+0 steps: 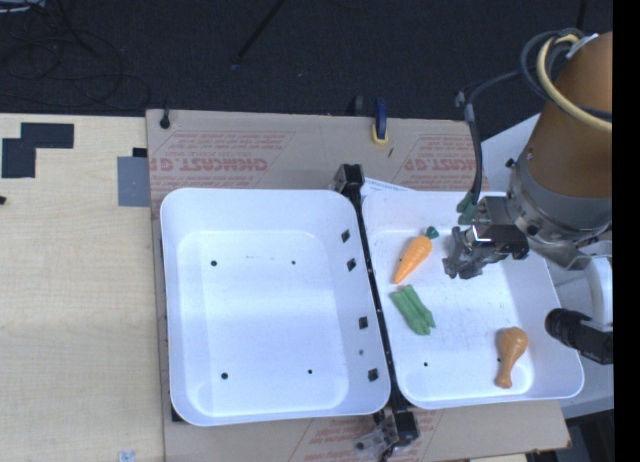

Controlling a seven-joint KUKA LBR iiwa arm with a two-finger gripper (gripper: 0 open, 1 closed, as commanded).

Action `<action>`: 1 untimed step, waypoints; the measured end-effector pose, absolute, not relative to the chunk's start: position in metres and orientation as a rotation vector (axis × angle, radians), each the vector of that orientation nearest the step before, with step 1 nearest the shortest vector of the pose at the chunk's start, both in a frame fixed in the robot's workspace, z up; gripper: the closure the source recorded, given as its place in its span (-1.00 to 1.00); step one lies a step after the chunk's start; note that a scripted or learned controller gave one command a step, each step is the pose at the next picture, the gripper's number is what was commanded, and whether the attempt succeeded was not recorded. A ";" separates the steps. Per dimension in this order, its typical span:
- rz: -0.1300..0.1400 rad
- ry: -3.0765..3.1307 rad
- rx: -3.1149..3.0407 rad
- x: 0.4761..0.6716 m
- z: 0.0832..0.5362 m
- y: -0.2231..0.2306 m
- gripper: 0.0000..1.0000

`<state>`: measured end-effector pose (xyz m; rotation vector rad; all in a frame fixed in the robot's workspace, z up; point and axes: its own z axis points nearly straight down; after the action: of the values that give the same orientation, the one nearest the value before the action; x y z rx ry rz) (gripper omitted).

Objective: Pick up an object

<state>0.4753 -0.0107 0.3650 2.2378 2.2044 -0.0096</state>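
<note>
In the right bin [560,375], carrot [411,258] lies just left of the gripper [462,262]. Jaw state: can't tell. Looks like light, rigid, smooth plastic; grip across the thick orange middle.

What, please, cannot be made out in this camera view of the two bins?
- Pincer: dark and small in the camera view; its state is unreadable.
- Arm: cut off by the right edge.
- Whether the pincer touches the right bin floor beside the toy carrot: unclear from above.

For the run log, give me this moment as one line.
gripper: over right bin, beside carrot | nothing held | green beans, drumstick untouched
</note>
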 end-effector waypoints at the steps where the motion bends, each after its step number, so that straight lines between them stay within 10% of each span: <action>1: -0.006 2.230 2.220 0.476 0.347 0.044 1.00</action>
<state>0.4756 0.0444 0.3465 2.2196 2.2296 -0.0058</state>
